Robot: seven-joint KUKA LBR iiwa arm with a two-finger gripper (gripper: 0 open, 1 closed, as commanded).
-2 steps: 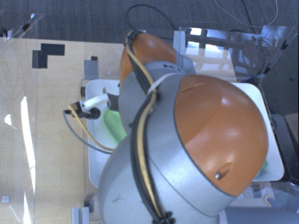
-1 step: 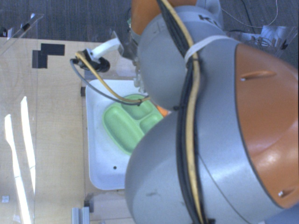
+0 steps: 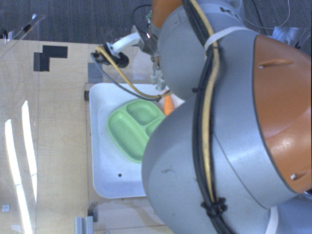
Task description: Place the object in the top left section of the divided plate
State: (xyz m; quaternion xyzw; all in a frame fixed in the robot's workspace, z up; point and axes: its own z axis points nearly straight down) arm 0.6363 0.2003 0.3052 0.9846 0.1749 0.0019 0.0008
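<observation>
**Arm's hogging the shot, plate half hidden**

So the big grey-and-orange arm [image 3: 229,130] covers most of the right side here. One green divided plate [image 3: 130,130] sits in the white bin [image 3: 105,179] on the table [image 3: 48,130], and I count three sections on the part that shows; the arm covers the rest. One small orange object [image 3: 168,105] peeks out just beside the plate's upper right edge, right against the arm. Probably that's the thing to place, but too little shows to be sure. The tool itself: can't tell if it's open, closed or holding anything. My guess is we're at the carry or pickup stage. Next move needs the object brought over the plate's top left section and let go there.
</observation>
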